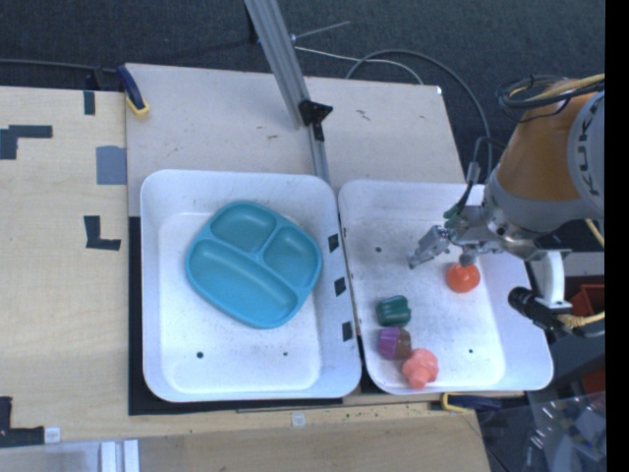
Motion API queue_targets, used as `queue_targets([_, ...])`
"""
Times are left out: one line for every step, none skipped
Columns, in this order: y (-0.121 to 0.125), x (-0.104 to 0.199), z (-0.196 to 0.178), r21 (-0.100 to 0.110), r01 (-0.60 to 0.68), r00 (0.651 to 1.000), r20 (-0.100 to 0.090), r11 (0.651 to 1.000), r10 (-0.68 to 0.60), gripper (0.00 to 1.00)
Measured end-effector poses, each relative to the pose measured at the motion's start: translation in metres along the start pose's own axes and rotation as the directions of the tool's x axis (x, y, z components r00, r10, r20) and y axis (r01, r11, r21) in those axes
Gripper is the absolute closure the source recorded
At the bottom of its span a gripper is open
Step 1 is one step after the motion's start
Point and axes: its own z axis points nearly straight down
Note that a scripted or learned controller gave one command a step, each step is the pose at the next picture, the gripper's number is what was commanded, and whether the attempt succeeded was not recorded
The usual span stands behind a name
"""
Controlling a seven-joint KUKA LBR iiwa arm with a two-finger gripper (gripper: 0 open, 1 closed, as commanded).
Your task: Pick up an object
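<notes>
Your pincer (450, 245) hangs over the right bin (364, 205), fingers spread wide and holding nothing. The orange ball (463, 278) sits on the bin floor just beside it, a touch nearer and to the right, so that's your closest target; the green piece (394, 311) lies nearer still, leftward

Even, bright overhead light; soft shadows, slightly grainy focus.
</notes>
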Motion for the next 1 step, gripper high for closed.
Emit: queue_targets([0.0000, -0.0001, -0.0001, 0.000, 0.000, 1.000, 0.000, 1.000, 0.000, 0.00])
